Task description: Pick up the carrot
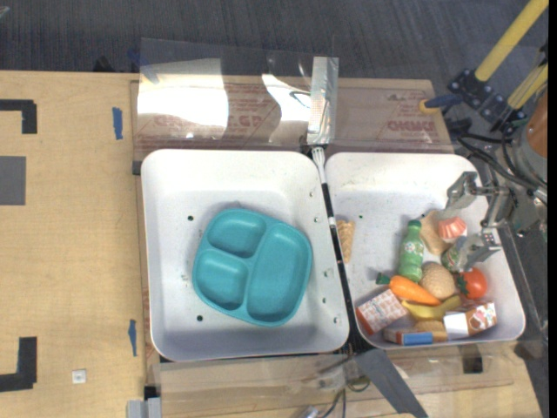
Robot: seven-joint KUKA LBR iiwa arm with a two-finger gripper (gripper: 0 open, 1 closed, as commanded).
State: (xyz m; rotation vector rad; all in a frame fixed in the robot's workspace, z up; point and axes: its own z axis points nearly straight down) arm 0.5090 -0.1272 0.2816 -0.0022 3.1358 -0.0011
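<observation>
Where toys crowd together, smooth tapered orange carrot (412, 289), green-tipped.

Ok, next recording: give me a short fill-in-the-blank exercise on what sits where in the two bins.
1. The teal divided plate lies in the ____ bin.
2. The carrot lies in the ____ bin.
3. The green bottle stands just ____ the carrot in the picture.
4. The gripper hovers over the ____ bin.

Missing words: left; right; above; right
</observation>
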